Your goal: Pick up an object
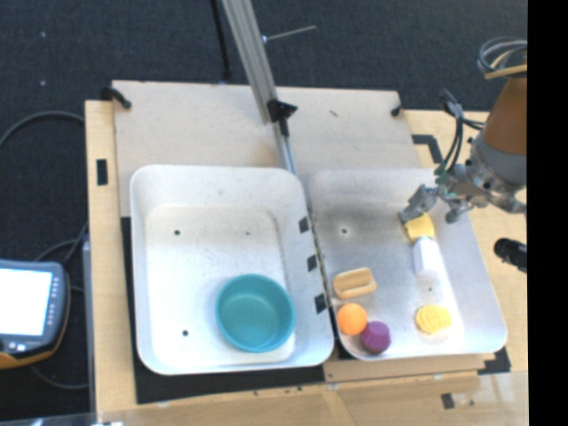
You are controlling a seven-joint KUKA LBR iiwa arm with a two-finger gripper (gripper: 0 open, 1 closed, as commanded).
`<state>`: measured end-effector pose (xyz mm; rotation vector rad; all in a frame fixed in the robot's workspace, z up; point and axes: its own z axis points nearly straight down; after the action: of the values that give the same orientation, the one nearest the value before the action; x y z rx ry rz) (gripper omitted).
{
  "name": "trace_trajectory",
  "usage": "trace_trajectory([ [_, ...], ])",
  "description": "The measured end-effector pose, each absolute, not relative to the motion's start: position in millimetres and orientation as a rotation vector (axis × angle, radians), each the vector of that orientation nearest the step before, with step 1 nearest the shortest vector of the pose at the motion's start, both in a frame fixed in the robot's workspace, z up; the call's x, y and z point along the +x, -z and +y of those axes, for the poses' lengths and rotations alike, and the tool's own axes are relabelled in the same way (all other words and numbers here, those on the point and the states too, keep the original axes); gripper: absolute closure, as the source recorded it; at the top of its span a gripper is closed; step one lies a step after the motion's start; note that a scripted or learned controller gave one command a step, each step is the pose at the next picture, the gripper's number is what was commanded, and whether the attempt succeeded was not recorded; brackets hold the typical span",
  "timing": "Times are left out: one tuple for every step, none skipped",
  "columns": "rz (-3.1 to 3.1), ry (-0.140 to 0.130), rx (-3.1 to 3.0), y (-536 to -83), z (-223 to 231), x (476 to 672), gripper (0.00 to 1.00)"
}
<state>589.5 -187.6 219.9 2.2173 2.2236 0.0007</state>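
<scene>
No writing is legible anywhere; the gripper [441, 204], fingers spread and holding nothing, hovers near the right bin's [373, 202] far edge, just above a yellow block [420, 228]

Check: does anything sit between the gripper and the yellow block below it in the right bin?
Nothing visible does. The gripper hangs right above the small yellow block; the white bottle lies on the block's far side.
</scene>
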Motion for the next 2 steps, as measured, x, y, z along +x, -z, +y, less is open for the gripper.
trace_trajectory([
  [2.224,-0.001,2.217,-220.0,-187.6,589.5,0.0],
  [2.221,0.005,2.222,-176.6,-192.2,592.4,0.0],
])
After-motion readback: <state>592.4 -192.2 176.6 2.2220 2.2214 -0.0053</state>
